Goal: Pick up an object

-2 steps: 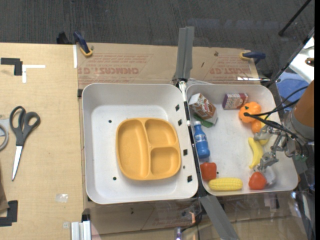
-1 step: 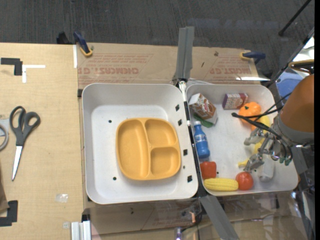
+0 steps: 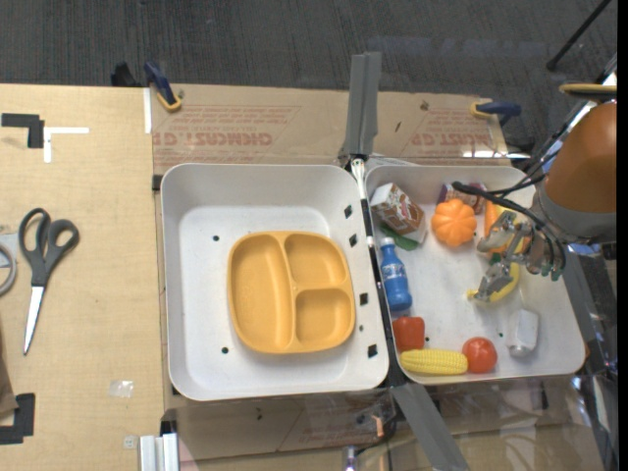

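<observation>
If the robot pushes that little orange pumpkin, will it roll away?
The pumpkin looks round, so a push would probably make it roll or wobble. It likely wouldn't go far: the bin wall and a brown packet lie close by. Its smooth, bulging sides might slip out of a pinch.

Setting: a robotics lab or test bench, not a home. My evidence, item by item. One light wooden bench top (image 3: 78,361) with black corner markers (image 3: 24,126) stuck on it. One sheet of flattened cardboard (image 3: 255,130) under my bins, held by blue clamps (image 3: 162,86). Two shallow white bins (image 3: 186,361) side by side, joined by grey tape (image 3: 363,106). One pair of scissors (image 3: 41,263) left loose on the bench. Toy food in the right bin: a plastic pumpkin (image 3: 454,222), a corn cob (image 3: 433,362), a tomato (image 3: 480,353). One yellow divided tray (image 3: 291,290) in the left bin. Dark carpet (image 3: 294,18) beyond the bench.
</observation>
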You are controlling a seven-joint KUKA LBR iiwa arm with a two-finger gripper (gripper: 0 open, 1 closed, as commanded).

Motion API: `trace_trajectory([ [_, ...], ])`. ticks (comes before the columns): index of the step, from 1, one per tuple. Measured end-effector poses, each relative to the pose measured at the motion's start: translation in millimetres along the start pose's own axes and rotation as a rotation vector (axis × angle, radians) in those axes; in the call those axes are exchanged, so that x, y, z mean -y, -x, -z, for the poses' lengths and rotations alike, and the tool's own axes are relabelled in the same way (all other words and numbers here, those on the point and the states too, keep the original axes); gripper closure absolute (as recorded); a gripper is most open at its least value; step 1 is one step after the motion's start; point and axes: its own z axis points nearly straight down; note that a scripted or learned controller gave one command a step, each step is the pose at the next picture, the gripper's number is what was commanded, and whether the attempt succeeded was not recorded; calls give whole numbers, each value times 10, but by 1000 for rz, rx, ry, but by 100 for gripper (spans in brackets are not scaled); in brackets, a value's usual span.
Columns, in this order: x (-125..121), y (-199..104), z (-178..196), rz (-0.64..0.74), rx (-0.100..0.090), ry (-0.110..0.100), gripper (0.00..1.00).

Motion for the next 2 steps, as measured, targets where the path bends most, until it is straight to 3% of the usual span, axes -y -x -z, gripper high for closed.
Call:
trace_trajectory([
  [1,-13,13,101,3,4,-1,100],
  [2,-522,-1017,-16,-380,-5,-1,100],
])
